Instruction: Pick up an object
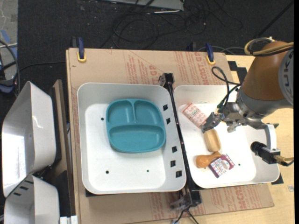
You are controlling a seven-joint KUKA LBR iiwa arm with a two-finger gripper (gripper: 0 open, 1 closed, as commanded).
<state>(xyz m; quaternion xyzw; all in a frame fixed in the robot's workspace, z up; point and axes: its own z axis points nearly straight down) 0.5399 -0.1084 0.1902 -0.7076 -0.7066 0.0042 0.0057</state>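
A: What sits in the left bin [88, 139]?
B: A teal plate [136, 125] with three compartments, lying flat a little toward twelve o'clock from the bin's middle.
A: And the right bin [261, 171]?
B: Three small things. A pink and white packet [194, 114] lies toward eleven o'clock. A tan bread roll [212, 139] lies near the middle. At six o'clock from the roll, a purple packet [221, 164] rests with an orange lump [204, 161] touching its nine o'clock side.
A: Where is the gripper [213, 121]?
B: The arm [266, 85] comes in from three o'clock, and its dark tip hangs just at twelve o'clock of the roll, between the roll and the pink packet.
A: Does it have anything?
B: I cannot tell; the tip is too dark and small to read, and nothing is visibly lifted.
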